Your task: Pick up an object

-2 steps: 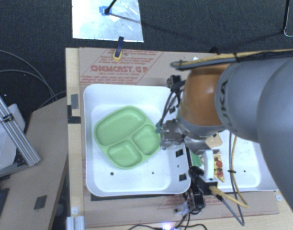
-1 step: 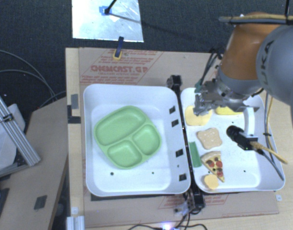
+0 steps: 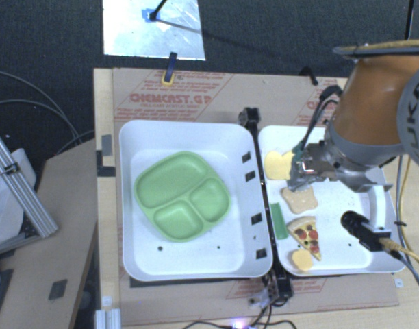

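Dark carpet surrounds a bench that carries two white bins side by side. The gripper (image 3: 302, 172) hangs low over the right bin (image 3: 339, 256), its tip just above the toast-shaped piece (image 3: 300, 199); whether the jaws stand wide or narrow cannot be told from this slanted view, and nothing is seen between them. At ten o'clock from the gripper lies a yellow cheese-like piece (image 3: 276, 164), nearly touching its tip. At six o'clock, beyond the toast, lies a pizza slice (image 3: 307, 235), and a small yellow round (image 3: 302, 260) sits further on near the bin's front rim. A green strip (image 3: 278, 220) lies along the divider at seven o'clock. The left bin (image 3: 148, 142) holds a green sectioned plate (image 3: 182, 196). The toast looks like a light, stiff plastic toy, flat and probably slippery; pinching across its narrower edges seems wisest, since a flat piece may slide off.
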You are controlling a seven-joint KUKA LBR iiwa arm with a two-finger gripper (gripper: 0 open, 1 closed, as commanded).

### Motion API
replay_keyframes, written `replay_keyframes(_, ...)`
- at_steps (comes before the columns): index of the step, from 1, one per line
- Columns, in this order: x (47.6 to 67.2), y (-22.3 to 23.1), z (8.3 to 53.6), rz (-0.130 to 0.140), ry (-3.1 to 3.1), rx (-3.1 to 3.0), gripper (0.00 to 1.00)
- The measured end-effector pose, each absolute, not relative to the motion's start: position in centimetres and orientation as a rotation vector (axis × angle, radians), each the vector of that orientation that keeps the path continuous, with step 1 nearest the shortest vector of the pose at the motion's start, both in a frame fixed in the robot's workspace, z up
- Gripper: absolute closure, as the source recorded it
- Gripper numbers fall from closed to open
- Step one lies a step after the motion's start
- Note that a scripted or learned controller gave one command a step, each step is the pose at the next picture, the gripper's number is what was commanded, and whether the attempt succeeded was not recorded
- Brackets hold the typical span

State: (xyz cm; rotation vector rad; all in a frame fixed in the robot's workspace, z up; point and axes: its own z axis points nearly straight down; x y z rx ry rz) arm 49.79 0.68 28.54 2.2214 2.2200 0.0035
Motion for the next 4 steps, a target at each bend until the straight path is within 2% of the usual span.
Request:
replay_keyframes(1,48.4,7.7,18.3,-0.007,2.237,2.217,1.00)
replay_keyframes(2,48.8,7.3,19.9,0.004,2.227,2.215,1.00)
replay_keyframes(3,48.9,9.8,34.8,0.027,2.225,2.205,1.00)
replay_keyframes(4,48.6,16.3,31.0,0.001,2.233,2.212,1.00)
